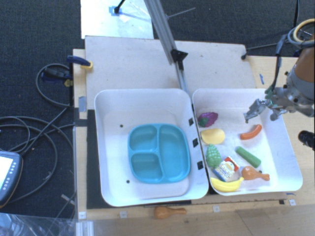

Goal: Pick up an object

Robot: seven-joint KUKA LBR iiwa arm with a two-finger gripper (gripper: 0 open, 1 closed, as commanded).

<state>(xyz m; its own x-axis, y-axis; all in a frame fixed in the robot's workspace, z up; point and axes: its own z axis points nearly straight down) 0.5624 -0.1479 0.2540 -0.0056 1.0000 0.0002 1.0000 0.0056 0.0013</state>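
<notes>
**Toy food bin, arm parked over the far side**

Closest to the camera is a tan drumstick-shaped toy (170, 211) lying on the worktop's (138, 63) front edge, outside both bins. Left bin (110, 132) has a teal divided plate (159, 153) sitting in it toward its right wall.

Right bin (290, 176) has all the toy food: banana (227, 184) in the front left corner, a small carton (227, 168) just behind it with printing too small to read, a green bumpy veggie (213, 156), a yellow lemon-ish piece (212, 136) and a purple thing (208, 118) running up the left wall. A green cucumber (247, 156) lies mid-bin, an orange drumstick (254, 173) near the front, and a red-orange sausage (251, 132) toward the back.

Arm (301, 77) comes in from the right, wrist over the bin's right rim. The jaws (252, 113) point left over the far part of the bin, near the sausage but apart from it. They look slightly spread with nothing between them.
</notes>
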